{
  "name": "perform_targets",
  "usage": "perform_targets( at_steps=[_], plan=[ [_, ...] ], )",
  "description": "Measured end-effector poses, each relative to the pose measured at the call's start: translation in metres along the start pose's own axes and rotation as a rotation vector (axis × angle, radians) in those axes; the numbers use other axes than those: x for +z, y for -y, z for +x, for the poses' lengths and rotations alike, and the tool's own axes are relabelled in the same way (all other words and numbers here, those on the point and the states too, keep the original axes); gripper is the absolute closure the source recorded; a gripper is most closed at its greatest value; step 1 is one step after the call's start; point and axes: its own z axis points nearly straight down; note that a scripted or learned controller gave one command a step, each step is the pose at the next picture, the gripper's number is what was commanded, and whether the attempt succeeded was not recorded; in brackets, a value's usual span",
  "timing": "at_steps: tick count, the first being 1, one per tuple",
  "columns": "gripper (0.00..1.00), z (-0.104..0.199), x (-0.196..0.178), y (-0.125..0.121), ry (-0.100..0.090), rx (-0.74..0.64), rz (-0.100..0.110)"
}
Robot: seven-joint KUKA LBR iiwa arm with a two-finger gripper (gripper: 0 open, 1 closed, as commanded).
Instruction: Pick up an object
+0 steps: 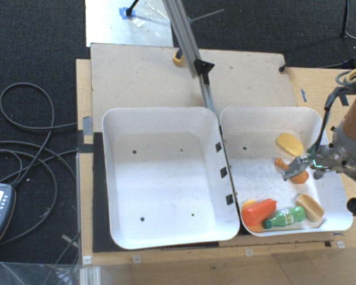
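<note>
1. Two shallow white bins sit side by side on the bench, their inner rims touching along the middle
2. Left bin [115,177]: no loose objects inside; only small dark spots mark its floor
3. Right bin [249,120]: holds all the objects, gathered in its right and front parts
4. Contents counted, five in all: one yellow piece [289,142] toward the back right; one orange piece [298,175] just in front of it; one red pepper [260,208] at the front left corner; one green bottle [285,217] lying on its side just right of the pepper; one tan bun [310,206] at the front right, near the bottle's end
5. A yellowish edge shows under the red pepper; whether it is a separate item cannot be told
6. The gripper [296,168] reaches in from the right and sits over the orange piece, partly covering it
7. Fingers: whether they are spread or closed cannot be told, and no object is seen between them
8. One dark rod slants from the top of the view to the seam between the bins
</note>
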Motion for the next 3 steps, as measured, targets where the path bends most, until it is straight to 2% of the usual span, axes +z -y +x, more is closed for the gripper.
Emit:
perform_targets(
  at_steps=[1,3],
  plan=[
    [0.0,0.0,-0.002,-0.001,0.001,0.002,-0.004],
    [0.0,-0.009,0.112,0.001,0.0,0.005,0.001]
  ],
)
